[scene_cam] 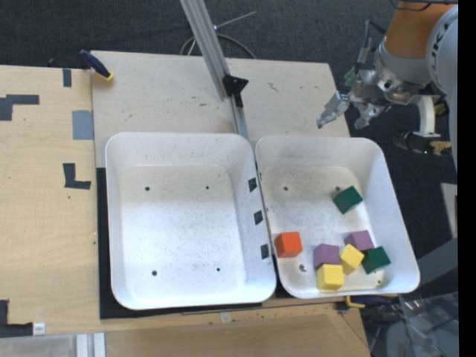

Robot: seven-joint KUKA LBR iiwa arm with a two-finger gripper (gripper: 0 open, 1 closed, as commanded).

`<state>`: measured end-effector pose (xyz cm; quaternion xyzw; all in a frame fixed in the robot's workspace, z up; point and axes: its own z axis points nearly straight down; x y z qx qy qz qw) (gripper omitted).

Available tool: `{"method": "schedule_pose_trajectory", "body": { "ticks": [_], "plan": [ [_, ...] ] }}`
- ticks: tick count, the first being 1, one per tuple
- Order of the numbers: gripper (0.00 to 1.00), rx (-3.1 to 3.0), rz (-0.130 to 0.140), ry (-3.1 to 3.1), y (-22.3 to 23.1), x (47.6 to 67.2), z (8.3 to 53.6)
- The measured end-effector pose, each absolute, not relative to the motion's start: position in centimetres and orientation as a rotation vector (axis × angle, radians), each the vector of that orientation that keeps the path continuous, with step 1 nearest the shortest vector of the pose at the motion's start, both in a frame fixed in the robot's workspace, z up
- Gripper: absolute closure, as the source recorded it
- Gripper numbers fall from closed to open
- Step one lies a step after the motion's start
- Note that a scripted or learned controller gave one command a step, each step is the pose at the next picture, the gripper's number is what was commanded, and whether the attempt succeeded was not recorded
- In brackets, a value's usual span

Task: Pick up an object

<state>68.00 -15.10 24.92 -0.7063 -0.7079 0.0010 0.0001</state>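
Camera view: grey arm with orange band (424,21) comes in at the top right, above the far right corner of the bench, outside both bins. Two-finger gripper (343,108) hangs just past the far rim of the right shallow white bin (387,177); can't tell how far the fingers are apart, nothing visible between them.

All blocks are in the right bin:
- dark green cube (347,198) alone, mid-bin, toward the right wall
- orange cube (288,244) near the left wall, toward the near edge
- purple cube (326,255) right of the orange one
- yellow cube (330,276) at the near edge, touching the purple one
- second yellow cube (351,257) tilted, wedged in the cluster
- second purple cube (361,239) behind it
- second dark green cube (376,259) at the near right corner

Left shallow white bin (119,199) sits side by side with the right one, rims touching. Slanted aluminium bar (204,32) runs from the top edge down to the seam between the bins.
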Motion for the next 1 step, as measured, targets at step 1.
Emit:
{"method": "schedule_pose_trajectory", "body": {
  "ticks": [1],
  "plan": [
    [0.00, -2.218, 0.011, -2.216, -19.71, 67.24, 11.62]
  ]
}}
